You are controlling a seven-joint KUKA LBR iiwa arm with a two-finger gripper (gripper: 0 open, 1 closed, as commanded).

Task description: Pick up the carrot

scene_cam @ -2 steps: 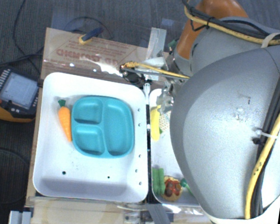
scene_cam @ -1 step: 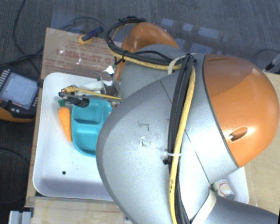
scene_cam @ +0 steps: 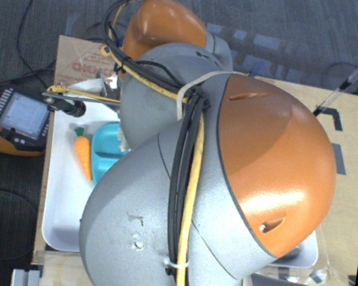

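Over the bin, arm low.

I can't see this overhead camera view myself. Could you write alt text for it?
A large grey and orange robot arm blocks most of the scene. At left, an orange carrot lies in a white bin beside a blue object, untouched.

Wooden bench bears a white bin, largely behind the arm.
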